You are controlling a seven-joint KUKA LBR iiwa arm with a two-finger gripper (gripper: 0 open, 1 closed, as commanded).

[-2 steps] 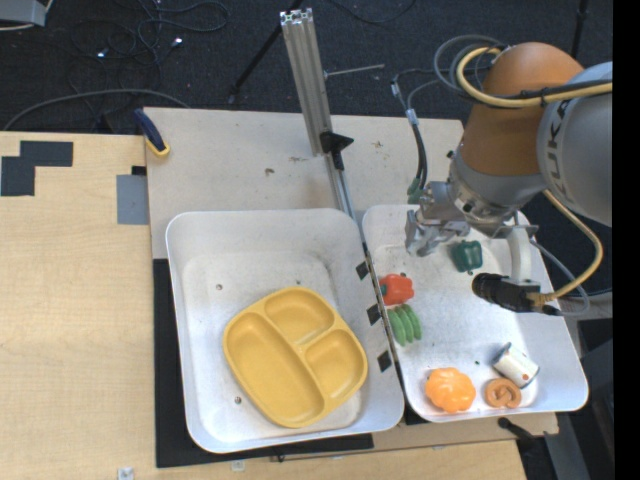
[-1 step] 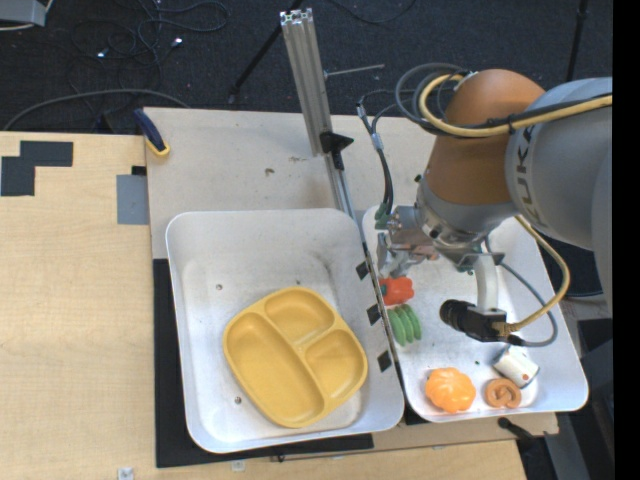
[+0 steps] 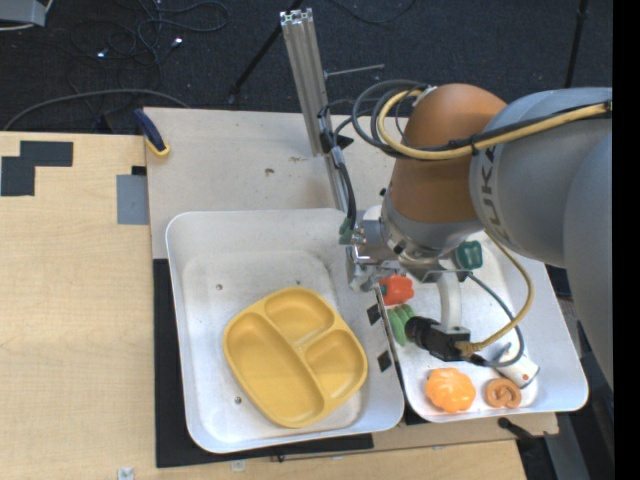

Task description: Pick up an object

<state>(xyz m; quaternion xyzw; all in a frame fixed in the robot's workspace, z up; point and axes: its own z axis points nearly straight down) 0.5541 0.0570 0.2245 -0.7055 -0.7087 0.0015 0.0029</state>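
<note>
Jaws (image 3: 385, 286) apparently right over the red-orange object (image 3: 398, 289), their grip impossible to tell.

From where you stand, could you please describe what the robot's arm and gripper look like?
The arm is bulky and grey, with a rounded orange band above the wrist and dark lettering on the grey shell. Yellow and black cables loop over the orange band, and another yellow cable trails below. The gripper is a small metallic block under the wrist.
</note>
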